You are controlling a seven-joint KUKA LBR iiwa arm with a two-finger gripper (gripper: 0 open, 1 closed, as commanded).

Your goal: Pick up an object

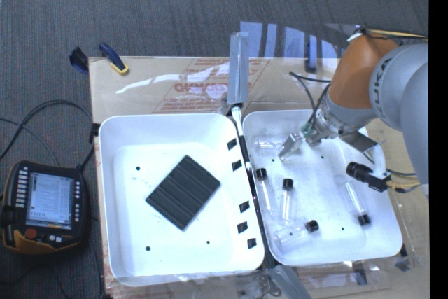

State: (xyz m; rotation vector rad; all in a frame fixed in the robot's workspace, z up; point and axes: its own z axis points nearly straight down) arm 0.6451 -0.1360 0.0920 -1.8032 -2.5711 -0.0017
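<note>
Several clear vials with black caps lie in the right bin: one vial near the middle, another vial to the right, and a third vial toward the front. A capless clear vial rests near the bin's back left. My gripper hangs over the back of the right bin, just right of that clear vial, tilted down to the left. Nothing shows held in it. A dark ribbed pad lies flat in the left bin.
A long thin vial lies along the right bin's left wall. A black connector with cable juts over the right bin's right side. Black clips line the divider between bins. A teach pendant sits left of the bench.
</note>
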